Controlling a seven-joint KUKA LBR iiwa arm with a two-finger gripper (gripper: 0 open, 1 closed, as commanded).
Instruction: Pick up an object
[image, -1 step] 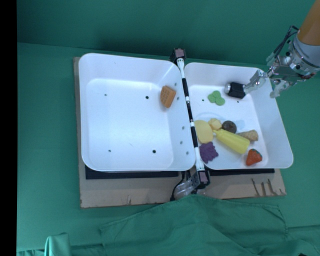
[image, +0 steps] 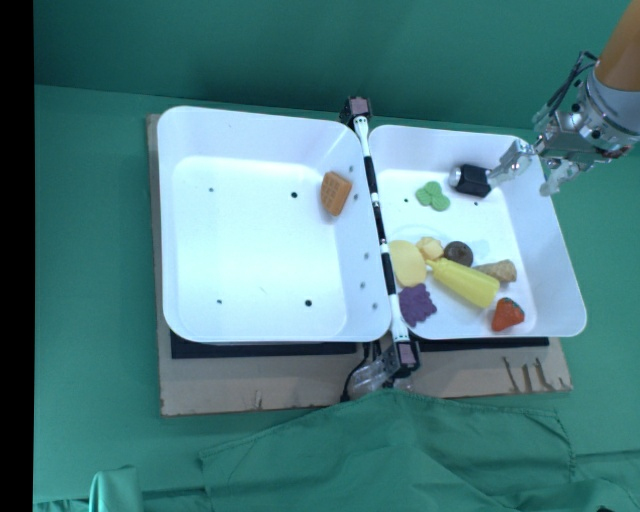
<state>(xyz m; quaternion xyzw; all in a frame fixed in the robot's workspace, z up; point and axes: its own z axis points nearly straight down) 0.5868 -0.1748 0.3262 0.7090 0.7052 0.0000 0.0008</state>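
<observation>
My gripper (image: 556, 176) hangs over the far right corner of the right bin (image: 556, 262), high above its floor and with nothing seen in it. In that bin lie a green pea cluster (image: 433, 196), a pale yellow fruit (image: 406, 263), a small yellow piece (image: 430, 247), a brown doughnut (image: 459, 253), a yellow corn cob (image: 466, 283), a purple grape bunch (image: 416, 303), a tan cone-like piece (image: 498, 270) and a red strawberry (image: 507, 314). An orange waffle (image: 336, 192) leans on the right wall of the left bin (image: 200, 122).
Both bins sit on a brown cardboard sheet (image: 250, 395) over the green cloth. A black-and-white hinge bar (image: 375, 215) runs between the bins. Folded green cloth (image: 400, 455) bunches up at the near edge.
</observation>
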